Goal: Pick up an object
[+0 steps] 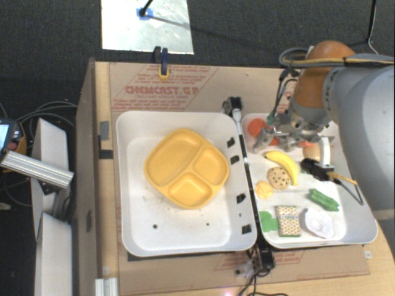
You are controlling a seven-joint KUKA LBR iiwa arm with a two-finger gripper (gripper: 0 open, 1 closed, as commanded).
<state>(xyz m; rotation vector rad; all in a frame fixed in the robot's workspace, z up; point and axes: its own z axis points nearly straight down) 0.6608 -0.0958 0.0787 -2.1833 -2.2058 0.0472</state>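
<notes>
The banana lies in the right bin with its long axis running on a diagonal, one end pointing up-left toward the divider between the bins and the other curving down-right toward the bin's middle. It is a small, bright yellow, smooth toy fruit with a gentle bend, its lower end resting just beside a round speckled cookie. The gripper hangs just above and behind the banana's upper end, near the far part of the same bin; whether its fingers are apart or together cannot be told from this angle, and nothing can be seen between them. An orange-red round item sits just left of the gripper. Nearer the front of the bin lie a green piece, a patterned packet and a white object. The left bin holds a yellow divided plate.
</notes>
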